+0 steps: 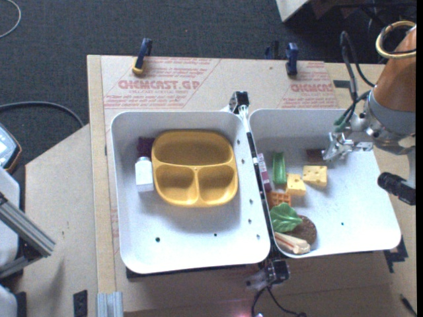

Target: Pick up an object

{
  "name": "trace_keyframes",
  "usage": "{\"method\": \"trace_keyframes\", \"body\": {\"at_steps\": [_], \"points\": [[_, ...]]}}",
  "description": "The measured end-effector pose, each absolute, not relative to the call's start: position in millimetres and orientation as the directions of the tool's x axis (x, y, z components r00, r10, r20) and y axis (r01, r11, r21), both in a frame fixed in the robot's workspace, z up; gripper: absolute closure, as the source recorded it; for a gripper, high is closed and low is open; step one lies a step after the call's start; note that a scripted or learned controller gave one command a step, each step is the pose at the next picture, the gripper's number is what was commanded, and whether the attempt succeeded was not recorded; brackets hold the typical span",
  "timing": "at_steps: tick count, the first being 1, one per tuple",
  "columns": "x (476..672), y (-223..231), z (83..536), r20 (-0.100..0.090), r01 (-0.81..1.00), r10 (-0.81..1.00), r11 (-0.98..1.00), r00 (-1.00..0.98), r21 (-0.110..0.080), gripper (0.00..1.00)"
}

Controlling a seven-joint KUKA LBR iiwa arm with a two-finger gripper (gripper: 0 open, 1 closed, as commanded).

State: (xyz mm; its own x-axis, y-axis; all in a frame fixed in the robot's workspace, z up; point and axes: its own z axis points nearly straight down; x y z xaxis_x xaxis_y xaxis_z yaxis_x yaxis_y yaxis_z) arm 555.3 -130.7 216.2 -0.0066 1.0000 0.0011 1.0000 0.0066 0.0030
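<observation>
My gripper (334, 149) hangs over the right bin (357, 233), near its upper right part, its metal fingers pointing left. Just left of its tips lies a small dark brown piece (313, 154). Below it sits a yellow cheese wedge with holes (315, 176), and a smaller yellow cheese block (295, 185) lies to the left. A green pepper (279, 168), an orange waffle piece (279, 197), a green leaf (285, 216), a brown patty (305, 230) and tan sticks (293, 244) lie along the bin's left side. Nothing shows between the fingers.
The left bin (132, 236) holds a yellow divided plate (194, 167), a small white bottle (143, 174) and a dark purple item (145, 144). A black divider rail (254, 170) runs between the bins. Clamps (141, 57) hold the board's far edge. A black part (396, 187) juts in at right.
</observation>
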Motion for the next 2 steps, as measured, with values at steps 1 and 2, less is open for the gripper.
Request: {"method": "trace_keyframes", "body": {"at_steps": [1,2], "points": [[572.4,-76.1,227.3,0.001,1.0,1.0,0.007,-0.007,0.005,1.0],[603.8,-23.0,224.8,0.002,1.0,1.0,0.007,-0.007,0.004,1.0]]}}
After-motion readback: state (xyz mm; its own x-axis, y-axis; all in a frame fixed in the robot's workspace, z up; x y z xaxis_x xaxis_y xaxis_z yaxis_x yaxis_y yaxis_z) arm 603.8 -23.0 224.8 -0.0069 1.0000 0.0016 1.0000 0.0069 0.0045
